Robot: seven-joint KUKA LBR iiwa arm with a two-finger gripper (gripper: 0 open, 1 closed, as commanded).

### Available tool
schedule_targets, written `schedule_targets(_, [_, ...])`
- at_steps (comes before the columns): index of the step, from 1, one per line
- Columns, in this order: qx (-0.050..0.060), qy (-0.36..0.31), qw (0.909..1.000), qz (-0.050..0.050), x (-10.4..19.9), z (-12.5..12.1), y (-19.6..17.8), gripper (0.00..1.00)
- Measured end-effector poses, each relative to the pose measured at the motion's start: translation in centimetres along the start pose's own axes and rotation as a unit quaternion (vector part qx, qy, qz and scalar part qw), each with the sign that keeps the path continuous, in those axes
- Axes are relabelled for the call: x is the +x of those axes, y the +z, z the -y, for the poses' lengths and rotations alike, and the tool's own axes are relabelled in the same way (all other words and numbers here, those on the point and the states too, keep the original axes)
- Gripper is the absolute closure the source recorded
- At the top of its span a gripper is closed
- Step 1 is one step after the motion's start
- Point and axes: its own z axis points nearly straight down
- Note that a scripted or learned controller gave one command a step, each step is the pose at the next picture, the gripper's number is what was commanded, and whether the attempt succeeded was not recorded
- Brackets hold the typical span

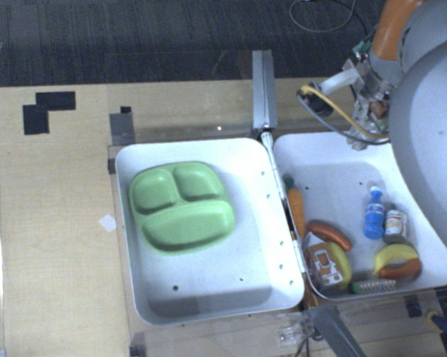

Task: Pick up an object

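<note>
The right bin (339, 164) holds several small items. An orange carrot (296, 208) lies along its left wall, with a red-brown sausage (329, 234) beside it. A blue bottle (374, 215), a small can (396, 223) and a yellow banana (394, 257) lie near the arm. A brown packet (322, 261) rests at the front left, and a thin green stick (373, 285) lies along the front wall. My gripper (364, 123) hangs over the bin's far rim, apart from all of these items. The big grey arm (437, 132) covers the bin's right side.
The left bin (255, 272) holds a green divided plate (181, 205) in its far half. A metal post (263, 92) stands behind the seam between the bins. Cables (326, 106) loop off the wrist near the far rim.
</note>
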Motion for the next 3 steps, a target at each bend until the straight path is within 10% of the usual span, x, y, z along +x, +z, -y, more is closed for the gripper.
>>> schedule_targets(1, [0.001,-0.103,0.9947,0.0,0.3,2.1,4.6,1.0])
schedule_targets(3, [0.001,0.0,1.0,0.0,0.1,1.0,-0.3,1.0])
